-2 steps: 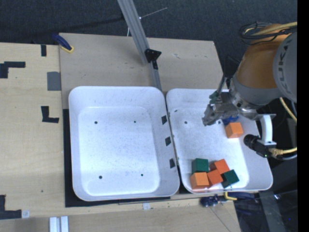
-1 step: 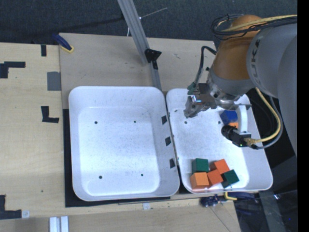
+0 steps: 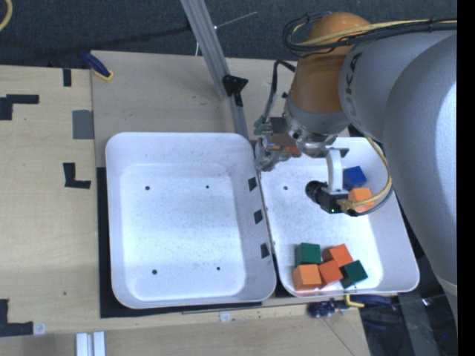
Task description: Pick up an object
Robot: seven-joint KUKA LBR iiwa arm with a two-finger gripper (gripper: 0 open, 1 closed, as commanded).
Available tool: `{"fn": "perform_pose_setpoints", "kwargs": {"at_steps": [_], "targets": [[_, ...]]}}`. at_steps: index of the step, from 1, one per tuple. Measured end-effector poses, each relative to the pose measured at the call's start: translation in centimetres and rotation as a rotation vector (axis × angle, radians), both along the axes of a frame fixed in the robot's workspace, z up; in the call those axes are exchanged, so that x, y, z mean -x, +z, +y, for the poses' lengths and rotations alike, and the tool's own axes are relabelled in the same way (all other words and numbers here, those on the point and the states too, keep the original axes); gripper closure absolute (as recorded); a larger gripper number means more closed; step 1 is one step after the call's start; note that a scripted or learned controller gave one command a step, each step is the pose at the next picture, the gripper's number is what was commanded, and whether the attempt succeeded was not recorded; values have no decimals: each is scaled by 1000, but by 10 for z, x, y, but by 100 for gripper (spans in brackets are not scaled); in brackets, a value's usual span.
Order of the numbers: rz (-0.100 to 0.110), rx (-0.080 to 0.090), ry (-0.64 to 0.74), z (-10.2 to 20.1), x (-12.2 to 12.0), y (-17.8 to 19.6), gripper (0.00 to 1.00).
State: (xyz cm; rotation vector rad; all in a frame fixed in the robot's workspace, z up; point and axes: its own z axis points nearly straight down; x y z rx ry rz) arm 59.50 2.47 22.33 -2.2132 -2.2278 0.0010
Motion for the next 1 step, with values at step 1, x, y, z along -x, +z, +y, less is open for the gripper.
{"fn": "perform_pose_setpoints", "kwargs": {"at_steps": [1], "targets": [[-2, -2, 1, 56, -21, 9, 100]]}}
